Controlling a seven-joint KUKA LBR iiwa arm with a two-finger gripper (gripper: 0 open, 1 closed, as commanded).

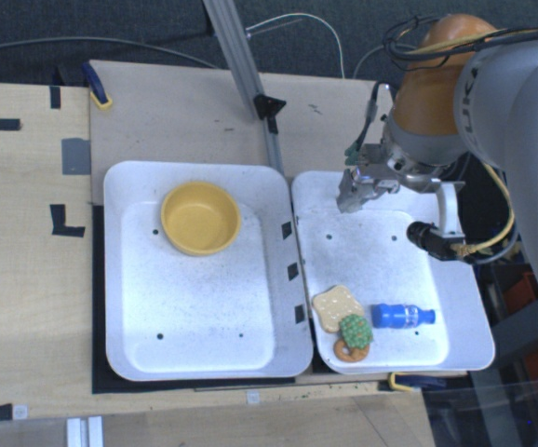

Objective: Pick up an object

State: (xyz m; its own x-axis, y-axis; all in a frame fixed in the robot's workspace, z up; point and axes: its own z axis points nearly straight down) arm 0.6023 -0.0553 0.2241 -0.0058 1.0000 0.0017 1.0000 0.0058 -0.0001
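Green broccoli (355, 330) beside blue bottle (401, 316)

My gripper (355, 194) hangs over the far end of the right bin (455, 343), holding nothing. At that bin's near end lie a blue bottle (401, 317) on its side, a tan cracker (336, 305) and a green toy (354, 331). The left bin (139, 343) holds 1 yellow bowl (200, 217).
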